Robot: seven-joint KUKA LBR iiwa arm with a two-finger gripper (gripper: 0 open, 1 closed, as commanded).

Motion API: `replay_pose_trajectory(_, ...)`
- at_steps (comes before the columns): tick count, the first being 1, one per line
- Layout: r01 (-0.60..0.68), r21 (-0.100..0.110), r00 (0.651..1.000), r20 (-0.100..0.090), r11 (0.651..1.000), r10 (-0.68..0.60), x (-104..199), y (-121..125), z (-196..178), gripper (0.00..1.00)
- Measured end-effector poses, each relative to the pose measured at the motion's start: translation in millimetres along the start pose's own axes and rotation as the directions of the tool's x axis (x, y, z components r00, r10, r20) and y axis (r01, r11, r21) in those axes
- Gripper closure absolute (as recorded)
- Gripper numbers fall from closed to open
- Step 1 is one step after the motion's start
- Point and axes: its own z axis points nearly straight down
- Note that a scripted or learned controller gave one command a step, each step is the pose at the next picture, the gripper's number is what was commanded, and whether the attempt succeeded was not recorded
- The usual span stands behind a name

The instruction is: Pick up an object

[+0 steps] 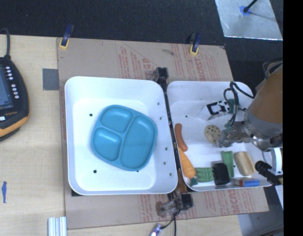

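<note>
Over the right bin point(190, 90), the gripper point(229, 134) hangs low beside a cookie point(212, 131).
Whether its fingers are parted or closed cannot be told, and nothing shows between them. Near the bin's left wall lie a sausage point(180, 137) and a carrot point(187, 164); along the near edge sit a green block point(204, 174), a black block point(220, 173), a bread roll point(243, 162) and a marker point(247, 183). A blue divided plate point(124, 137) lies in the left bin point(77, 90).

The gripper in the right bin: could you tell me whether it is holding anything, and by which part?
It cannot be told. The gripper is low in the right bin, next to the cookie, but nothing is visibly gripped.
</note>
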Motion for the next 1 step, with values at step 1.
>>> replay_pose_trajectory(1,-0.009,-0.005,1.000,-0.001,1.000,0.009,3.1,-44.6,-88.2,1.00)
